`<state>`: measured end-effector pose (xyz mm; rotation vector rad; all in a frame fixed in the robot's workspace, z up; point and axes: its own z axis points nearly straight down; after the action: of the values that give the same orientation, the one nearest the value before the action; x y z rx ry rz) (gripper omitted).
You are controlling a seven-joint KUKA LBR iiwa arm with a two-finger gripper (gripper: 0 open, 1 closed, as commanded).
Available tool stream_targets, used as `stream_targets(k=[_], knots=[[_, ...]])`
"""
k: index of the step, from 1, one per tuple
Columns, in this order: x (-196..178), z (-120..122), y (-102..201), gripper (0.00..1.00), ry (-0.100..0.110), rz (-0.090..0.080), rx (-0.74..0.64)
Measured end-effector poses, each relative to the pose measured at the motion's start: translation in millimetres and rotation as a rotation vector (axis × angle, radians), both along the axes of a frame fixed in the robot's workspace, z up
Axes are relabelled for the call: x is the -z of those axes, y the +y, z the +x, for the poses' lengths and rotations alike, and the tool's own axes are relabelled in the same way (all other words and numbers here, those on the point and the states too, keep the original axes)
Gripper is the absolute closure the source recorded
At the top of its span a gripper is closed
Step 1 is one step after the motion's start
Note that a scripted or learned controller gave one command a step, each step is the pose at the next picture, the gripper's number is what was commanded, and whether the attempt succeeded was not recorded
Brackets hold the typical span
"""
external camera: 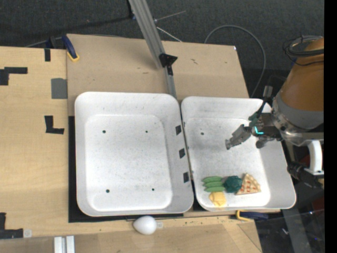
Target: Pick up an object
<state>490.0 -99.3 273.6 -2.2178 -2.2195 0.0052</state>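
In the right bin (210,115), several small toys lie together near the front edge: a green pea pod (212,182), a dark green piece (231,183), a yellow piece (218,198) and an orange pizza-like wedge (248,185). My gripper (247,137) hangs over the middle-right part of this bin, behind the toys and apart from them. Its two fingers (235,137) are spread, and nothing sits between them.
The left bin (126,101) lies beside the right one. A white egg-shaped object (145,225) rests on the bench in front of the left bin. A grey metal pole (150,25) slants in from the top. The arm's orange band (308,78) is at the right.
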Motion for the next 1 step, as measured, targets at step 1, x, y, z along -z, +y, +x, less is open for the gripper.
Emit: stream_targets(k=[1], knots=[[-2.0,0.7,-0.1,0.00,-0.004,0.000,-0.001]])
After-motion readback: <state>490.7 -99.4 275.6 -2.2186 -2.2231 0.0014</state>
